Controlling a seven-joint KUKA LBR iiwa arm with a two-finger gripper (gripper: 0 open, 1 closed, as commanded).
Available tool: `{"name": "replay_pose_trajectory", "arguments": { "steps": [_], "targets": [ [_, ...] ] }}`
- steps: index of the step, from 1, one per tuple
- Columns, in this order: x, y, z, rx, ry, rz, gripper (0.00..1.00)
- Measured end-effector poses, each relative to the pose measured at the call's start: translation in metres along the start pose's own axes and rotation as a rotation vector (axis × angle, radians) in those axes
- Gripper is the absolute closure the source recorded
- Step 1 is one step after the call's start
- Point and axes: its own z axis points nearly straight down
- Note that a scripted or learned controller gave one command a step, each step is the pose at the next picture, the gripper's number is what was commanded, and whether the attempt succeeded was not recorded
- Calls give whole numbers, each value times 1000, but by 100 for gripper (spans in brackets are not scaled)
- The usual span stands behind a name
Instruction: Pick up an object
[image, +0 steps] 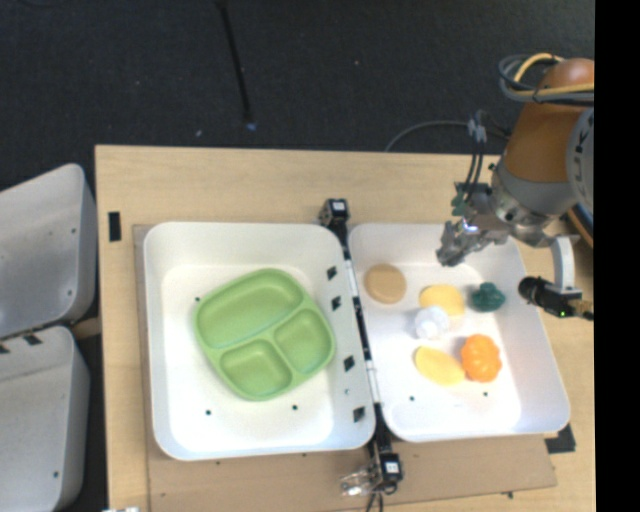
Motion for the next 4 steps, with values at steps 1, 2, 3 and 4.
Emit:
{"name": "replay_pose_trajectory", "arguments": {
  "steps": [1, 2, 3, 4],
  "targets": [
    [49, -8, -8, 0, 1, 0, 100],
    [93, -8, -3, 0, 0, 0, 100],
    [137, -8, -12, -2, 1, -1, 100],
    [189, -5, -24, -1, 1, -1, 100]
  ]
}}
